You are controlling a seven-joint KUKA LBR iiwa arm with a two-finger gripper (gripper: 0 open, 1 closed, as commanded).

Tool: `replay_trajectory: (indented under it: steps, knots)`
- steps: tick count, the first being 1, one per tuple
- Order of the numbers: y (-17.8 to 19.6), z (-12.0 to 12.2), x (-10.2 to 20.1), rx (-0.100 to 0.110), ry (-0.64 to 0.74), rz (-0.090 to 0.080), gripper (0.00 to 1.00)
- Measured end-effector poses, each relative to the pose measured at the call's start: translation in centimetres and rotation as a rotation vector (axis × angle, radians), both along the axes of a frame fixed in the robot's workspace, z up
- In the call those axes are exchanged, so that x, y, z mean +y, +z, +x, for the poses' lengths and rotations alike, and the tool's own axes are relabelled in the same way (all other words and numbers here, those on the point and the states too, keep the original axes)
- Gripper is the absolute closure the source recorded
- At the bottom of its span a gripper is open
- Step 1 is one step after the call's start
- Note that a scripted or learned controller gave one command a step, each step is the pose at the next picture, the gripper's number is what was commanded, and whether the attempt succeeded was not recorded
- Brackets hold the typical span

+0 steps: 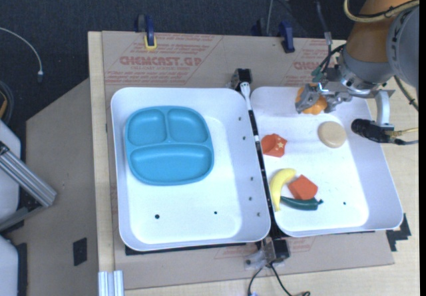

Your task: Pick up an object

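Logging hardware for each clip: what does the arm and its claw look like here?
The arm has a grey body with a wide orange band above the wrist. Thin cables loop around the wrist. The claw is a small grey metal assembly.

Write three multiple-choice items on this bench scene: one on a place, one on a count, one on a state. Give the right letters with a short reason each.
1. Where does the blue divided plate lie?
A. in the left bin
B. in the right bin
C. on the cardboard outside the bins

2. How many compartments does the plate have?
A. two
B. three
C. five

3. How does the gripper stand relative to the right bin?
A. parked over the left bin
B. raised far outside both bins
C. at the bin's far corner, by an orange object

Key: 1 A, the plate rests on the left bin floor. 2 B, two small sections sit above one wide one. 3 C, the gripper hangs at the right bin's upper edge with the orange object right at it.
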State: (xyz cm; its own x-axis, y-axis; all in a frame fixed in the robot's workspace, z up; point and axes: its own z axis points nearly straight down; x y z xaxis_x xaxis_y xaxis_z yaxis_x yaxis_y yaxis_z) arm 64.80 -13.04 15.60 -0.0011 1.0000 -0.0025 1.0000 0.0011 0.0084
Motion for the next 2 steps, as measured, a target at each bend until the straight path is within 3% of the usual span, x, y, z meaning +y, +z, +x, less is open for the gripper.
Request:
replay_trajectory:
  steps: [2]
  knots:
    - [11.7, 0.3, 0.1, 0.000, 0.000, 0.000, 1.00]
